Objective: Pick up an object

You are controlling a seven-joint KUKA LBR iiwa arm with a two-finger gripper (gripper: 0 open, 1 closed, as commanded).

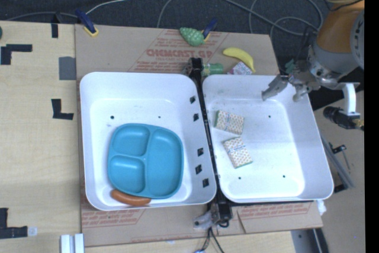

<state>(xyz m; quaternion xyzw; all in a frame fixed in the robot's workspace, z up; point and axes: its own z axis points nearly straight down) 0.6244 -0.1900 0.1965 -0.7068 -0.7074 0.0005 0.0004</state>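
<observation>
Packets, two of them [229, 122] [238, 152], are lying untouched in the right bin [296, 186], near its left wall, one just below the other. Seen from above, the gripper [286, 87] is hanging over that bin's far right corner, well apart from both, its fingers spread and gripping nothing. A blue plate [145, 160] and a sausage [130, 198] are sitting in the left bin [95, 127]. Nothing is being lifted yet; approach, grasp and raise all remain.
</observation>
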